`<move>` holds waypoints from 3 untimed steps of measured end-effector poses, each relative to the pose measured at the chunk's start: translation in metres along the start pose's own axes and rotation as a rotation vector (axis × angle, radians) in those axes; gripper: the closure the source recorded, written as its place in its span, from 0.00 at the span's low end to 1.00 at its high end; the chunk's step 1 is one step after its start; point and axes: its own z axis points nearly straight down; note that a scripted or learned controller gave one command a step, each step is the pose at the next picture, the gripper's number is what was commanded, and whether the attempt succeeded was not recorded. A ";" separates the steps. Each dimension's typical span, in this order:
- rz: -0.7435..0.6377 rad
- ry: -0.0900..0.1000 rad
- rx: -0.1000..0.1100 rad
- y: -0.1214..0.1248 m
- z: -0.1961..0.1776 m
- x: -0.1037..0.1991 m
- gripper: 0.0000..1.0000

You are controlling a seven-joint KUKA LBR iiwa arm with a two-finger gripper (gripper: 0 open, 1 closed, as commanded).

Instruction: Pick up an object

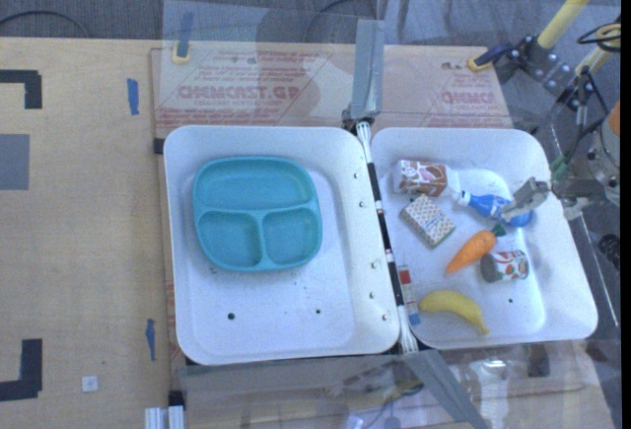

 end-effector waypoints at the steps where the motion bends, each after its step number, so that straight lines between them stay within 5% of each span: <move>1: -0.012 0.006 -0.006 -0.001 0.104 -0.005 0.00; 3: -0.116 -0.002 -0.002 0.117 0.117 0.005 0.00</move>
